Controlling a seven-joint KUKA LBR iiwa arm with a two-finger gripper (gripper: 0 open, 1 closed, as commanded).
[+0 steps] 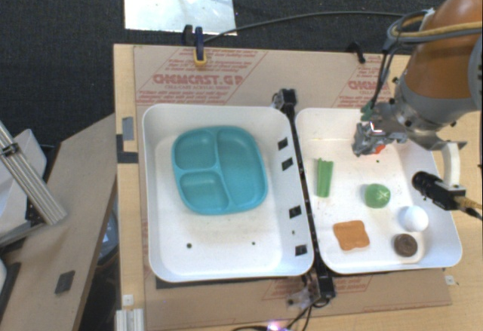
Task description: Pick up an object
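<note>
Five candidates: green stick (324, 177), green ball (376, 195), orange slab (351, 234), white ball (413, 218), brown disc (406, 245), loose in the right bin (332, 130) for easy grasping.
Gripper (368, 142): above the green ball, carrying nothing; finger spread unclear.
Teal plate (220, 170): left of the green ball, in the left bin (162, 194).

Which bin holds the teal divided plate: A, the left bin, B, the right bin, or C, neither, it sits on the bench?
A: the teal divided plate lies inside the left bin, while the right bin holds the small food items such as the green stick.
</note>
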